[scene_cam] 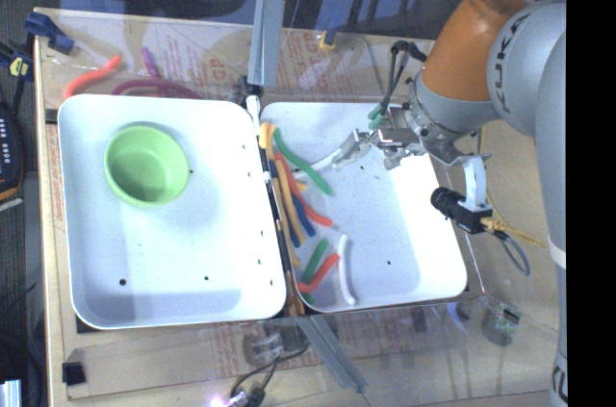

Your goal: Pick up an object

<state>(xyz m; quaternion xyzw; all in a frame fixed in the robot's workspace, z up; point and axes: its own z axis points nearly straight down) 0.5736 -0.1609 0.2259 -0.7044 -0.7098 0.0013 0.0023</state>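
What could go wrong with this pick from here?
1. The coloured sticks lie crowded and overlapping against the right bin's left wall, so a grasp there may catch several or scrape the wall.
2. The gripper sits over the upper part of the right bin, where a white piece hardly stands out from the floor and could be missed.
3. The green bowl is wide and may slip from a two-finger grip.

We see the most open floor in the right bin across its right and lower middle, while colored sticks crowd its left wall and a white curved piece lies near the bottom. In the left bin, the green bowl blocks the upper left; the rest lies open.
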